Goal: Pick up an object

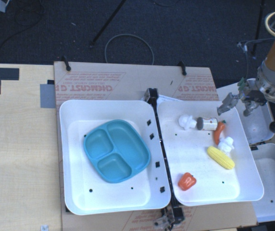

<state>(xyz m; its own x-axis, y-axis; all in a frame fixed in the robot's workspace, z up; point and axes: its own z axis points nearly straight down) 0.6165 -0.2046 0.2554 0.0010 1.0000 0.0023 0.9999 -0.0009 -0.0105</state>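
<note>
Pincer point(237, 105) hovers at upper right corner of right bin point(202, 189), fingers apart, nothing between them. Right bin contents: ear of corn point(220, 157), red pepper point(187, 181), carrot point(218, 133), small jar point(207, 123), two white pieces point(186, 122). Left bin point(77, 196) holds blue divided plate point(116, 150). Both bins on desk point(17, 153).
</note>
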